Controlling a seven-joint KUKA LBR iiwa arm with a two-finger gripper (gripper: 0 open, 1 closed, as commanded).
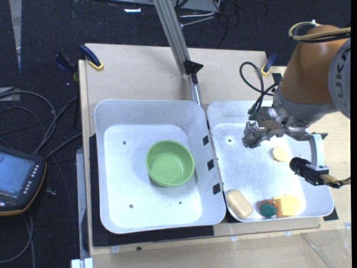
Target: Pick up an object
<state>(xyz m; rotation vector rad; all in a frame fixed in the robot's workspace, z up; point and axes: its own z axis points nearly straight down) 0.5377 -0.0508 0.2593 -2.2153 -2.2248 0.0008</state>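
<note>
A pale yellow object (280,153) lies in the right bin (234,116) just right of the end effector (252,136), whose state I cannot tell, a green bowl (170,163) sits far left, and a tan oval piece (240,204), yellow block (288,205) and teal ball (268,208) lie below.

A round green plastic bowl (170,163) sits in the left white bin (111,121). At right, the grey gripper (251,135) hovers over the right white bin (223,113), near a pale yellow lump (280,153).

Right bin's (223,116) middle lies bare; objects (241,204) crowd its near edge.
</note>
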